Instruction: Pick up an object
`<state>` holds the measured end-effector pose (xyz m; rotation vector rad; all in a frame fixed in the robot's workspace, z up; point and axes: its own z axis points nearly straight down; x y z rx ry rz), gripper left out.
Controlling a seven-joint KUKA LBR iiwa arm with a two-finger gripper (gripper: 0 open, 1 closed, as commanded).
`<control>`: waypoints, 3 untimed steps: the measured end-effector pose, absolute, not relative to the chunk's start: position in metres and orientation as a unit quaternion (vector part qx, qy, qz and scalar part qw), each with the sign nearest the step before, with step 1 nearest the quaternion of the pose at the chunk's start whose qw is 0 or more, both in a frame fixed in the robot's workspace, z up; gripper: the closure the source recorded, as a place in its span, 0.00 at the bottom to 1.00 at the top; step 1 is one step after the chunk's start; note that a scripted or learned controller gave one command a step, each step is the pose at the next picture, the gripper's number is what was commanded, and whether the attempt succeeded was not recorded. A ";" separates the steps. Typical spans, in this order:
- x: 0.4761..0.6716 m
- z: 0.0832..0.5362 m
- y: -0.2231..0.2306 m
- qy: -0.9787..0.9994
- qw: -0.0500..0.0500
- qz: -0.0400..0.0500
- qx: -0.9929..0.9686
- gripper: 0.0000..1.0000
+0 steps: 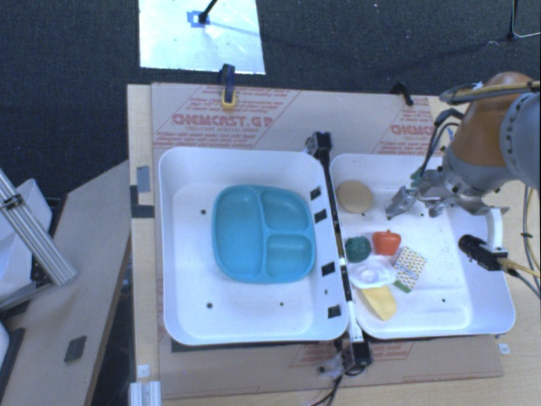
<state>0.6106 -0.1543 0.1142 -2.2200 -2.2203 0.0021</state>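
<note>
The right bin [473,311] holds a tan round piece [355,196], a green broccoli-like piece [357,248], a red pepper-like piece [386,242], a white fried egg [371,274], a yellow wedge [380,302] and a small checkered packet [410,266]. My gripper [417,205] hangs over the upper middle of this bin, right of the tan piece and above the red one. Its two grey fingers stand spread apart, open, with nothing between them.
In the left bin [182,311] lies a blue divided plate [262,233]. A black divider strip [331,227] runs between the bins. A black fitting with a cable [478,253] hangs from the arm over the right bin's right side.
</note>
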 end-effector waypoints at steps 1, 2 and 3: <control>0.613 0.128 -0.155 -0.707 -0.002 -0.001 -0.707 1.00; 0.618 0.174 -0.161 -0.708 -0.003 -0.002 -0.707 1.00; 0.616 0.222 -0.154 -0.709 -0.003 -0.002 -0.705 1.00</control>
